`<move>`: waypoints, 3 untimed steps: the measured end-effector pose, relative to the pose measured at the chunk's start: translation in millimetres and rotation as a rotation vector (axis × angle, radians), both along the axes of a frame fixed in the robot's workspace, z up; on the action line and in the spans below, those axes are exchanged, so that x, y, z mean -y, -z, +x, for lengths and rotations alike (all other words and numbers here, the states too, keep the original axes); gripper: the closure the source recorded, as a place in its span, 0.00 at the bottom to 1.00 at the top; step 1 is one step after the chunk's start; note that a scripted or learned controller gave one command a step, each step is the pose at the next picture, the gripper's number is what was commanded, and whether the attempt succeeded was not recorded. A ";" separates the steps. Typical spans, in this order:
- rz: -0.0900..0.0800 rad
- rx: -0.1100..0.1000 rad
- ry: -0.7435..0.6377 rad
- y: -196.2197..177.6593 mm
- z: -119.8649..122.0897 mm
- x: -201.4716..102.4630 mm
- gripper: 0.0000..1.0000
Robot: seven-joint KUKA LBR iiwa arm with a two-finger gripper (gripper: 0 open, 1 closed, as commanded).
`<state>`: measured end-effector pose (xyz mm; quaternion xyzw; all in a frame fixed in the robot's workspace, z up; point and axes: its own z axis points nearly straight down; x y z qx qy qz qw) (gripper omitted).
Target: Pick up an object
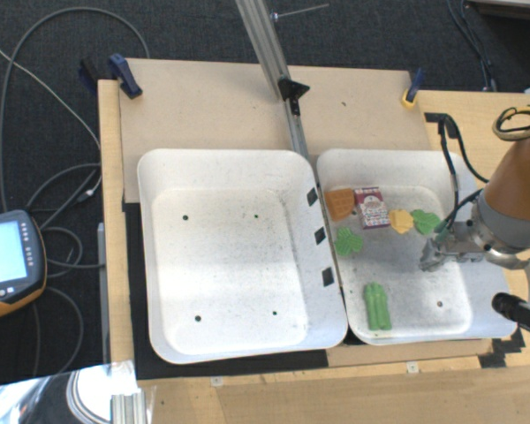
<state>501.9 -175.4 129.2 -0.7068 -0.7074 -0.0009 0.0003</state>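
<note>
Nearest the camera within the right bin [477, 321] lies a green ridged block [377, 306], at that bin's front edge and apart from everything else. Using the maroon card box [371, 208] as reference: an orange-brown piece [339, 203] sits just beside it on the side toward the left bin [230, 254]; a green leafy toy [348, 241] lies near it toward the front; a yellow piece [401, 222] lies just beside it toward the arm, with a second green leafy piece [426, 222] touching or overlapping the yellow one.

The gripper [435, 258] sits low in the right bin, beyond the yellow and green pair from the box and slightly frontward. Nothing is seen between its fingers. Whether the pincer is wide or narrow cannot be told; the fingers are too small and dark to resolve.

Risks, as judged:
- The yellow piece and leafy piece lie together; a closing grasp may catch both or push one aside and take neither.
- The leafy pieces look soft and irregular, so they may slip out on lifting.
- The box lies flat; fingers descending on it may find no edge to close on.
- Objects crowd around the box, so a sideways approach could scatter them.
</note>
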 end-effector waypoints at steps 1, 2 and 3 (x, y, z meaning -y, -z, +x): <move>-0.004 0.005 0.001 -52.6 -4.2 9.3 1.00; -0.005 0.008 -0.001 -115.6 -1.3 15.1 1.00; -0.004 0.004 -0.001 -137.7 -0.2 15.2 1.00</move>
